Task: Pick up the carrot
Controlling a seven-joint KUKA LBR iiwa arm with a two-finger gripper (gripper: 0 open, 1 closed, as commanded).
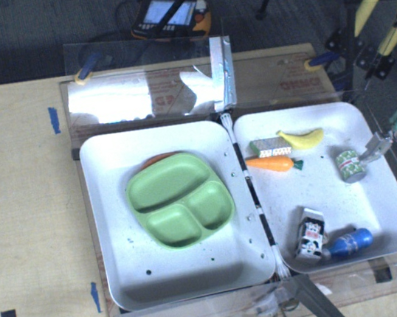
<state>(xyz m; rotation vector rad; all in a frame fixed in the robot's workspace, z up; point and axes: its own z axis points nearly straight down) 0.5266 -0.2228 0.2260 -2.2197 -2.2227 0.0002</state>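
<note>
The carrot (271, 166) is orange with a dark green stub at its right end. It lies flat in the right bin (384, 195), near that bin's left wall and toward the back. My gripper (384, 144) sits at the bin's right rim, far to the right of the carrot. Its grey tip is close to a small green-and-white can (349, 165).
A yellow banana (302, 139) and a green-and-white packet (270, 150) lie just behind the carrot. A small carton (310, 238) and a blue bottle (350, 243) lie near the front. The left bin (112, 227) holds a green divided plate (181, 199).
</note>
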